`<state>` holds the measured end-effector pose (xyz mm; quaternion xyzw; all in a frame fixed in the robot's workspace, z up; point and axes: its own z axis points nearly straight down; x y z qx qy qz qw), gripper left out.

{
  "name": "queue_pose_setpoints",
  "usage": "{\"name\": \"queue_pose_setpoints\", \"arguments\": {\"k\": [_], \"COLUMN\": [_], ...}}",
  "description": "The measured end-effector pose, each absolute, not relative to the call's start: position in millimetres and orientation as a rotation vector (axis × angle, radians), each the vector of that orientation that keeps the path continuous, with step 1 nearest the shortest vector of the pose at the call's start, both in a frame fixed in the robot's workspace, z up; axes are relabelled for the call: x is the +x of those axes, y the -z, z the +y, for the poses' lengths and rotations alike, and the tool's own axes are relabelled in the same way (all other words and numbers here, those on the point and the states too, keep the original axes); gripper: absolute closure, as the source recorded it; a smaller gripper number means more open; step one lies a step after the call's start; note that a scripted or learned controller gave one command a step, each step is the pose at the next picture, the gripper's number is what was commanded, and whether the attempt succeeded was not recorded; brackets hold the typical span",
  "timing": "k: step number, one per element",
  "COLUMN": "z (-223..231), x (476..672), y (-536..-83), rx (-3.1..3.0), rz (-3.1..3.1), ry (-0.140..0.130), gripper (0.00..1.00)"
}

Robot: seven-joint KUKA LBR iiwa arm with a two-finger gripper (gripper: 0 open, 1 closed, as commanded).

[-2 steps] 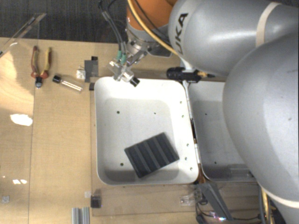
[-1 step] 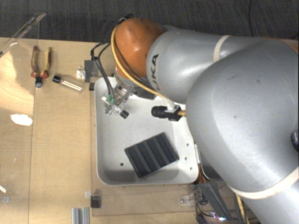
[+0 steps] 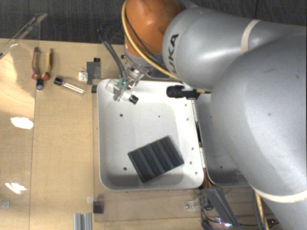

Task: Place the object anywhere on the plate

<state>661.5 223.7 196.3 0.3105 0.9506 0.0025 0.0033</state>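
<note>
A dark grey ribbed rectangular plate (image 3: 156,158) lies flat, turned at a slant, in the front part of the left white bin (image 3: 108,143). My gripper (image 3: 123,89) hangs over that bin's back left corner, well apart from the plate. At its tip I see pale, partly see-through parts and a small black piece (image 3: 133,99); I cannot make out what, if anything, is held there. The big grey arm with its orange band (image 3: 148,18) covers most of the right side.
On the wooden bench left of the bins lie red-handled pliers (image 3: 42,65), a small clear tube with a black cap (image 3: 69,85) and a black bracket (image 3: 94,70). The right bin (image 3: 223,176) shows as a strip under the arm.
</note>
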Motion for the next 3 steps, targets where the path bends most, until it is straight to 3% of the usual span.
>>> {"name": "queue_pose_setpoints", "arguments": {"k": [1,2,3], "z": [234.2,235.5,236.3], "x": [661.8,662.0,661.0], "y": [-197.1,-165.2,-236.5], "rx": [0.832,0.721,0.565], "rz": [3.023,3.053,3.082], "ry": [-0.007,-0.006,-0.008], "gripper": [1.0,1.0,1.0]}}
